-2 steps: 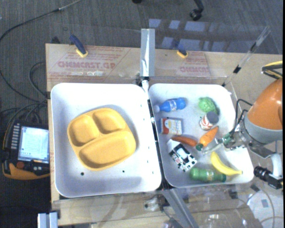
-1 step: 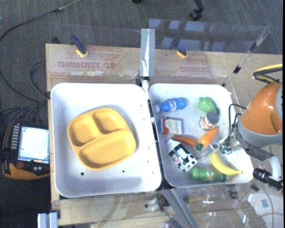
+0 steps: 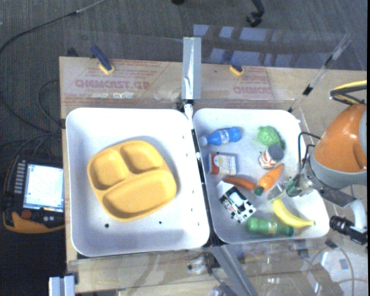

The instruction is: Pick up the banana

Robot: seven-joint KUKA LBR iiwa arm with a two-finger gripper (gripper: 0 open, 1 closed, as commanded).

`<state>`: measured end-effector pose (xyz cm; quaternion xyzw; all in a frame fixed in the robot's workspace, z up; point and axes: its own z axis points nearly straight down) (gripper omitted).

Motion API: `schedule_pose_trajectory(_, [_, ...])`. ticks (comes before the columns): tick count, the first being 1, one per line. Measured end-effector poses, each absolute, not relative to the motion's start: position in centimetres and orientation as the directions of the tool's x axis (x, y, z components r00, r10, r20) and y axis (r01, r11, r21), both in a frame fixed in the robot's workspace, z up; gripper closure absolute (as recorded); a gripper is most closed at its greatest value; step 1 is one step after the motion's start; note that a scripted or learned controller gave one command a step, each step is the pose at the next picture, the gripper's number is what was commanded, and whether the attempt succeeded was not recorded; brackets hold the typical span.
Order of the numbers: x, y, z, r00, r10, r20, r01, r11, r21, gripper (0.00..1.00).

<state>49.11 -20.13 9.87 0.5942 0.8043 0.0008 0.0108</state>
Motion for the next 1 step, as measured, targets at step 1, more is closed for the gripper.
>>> schedule_pose_trajectory(1, [56.24,-15.03,23.81,-0.180,0.984,-0.002,0.984,0.180,-0.005,1.00])
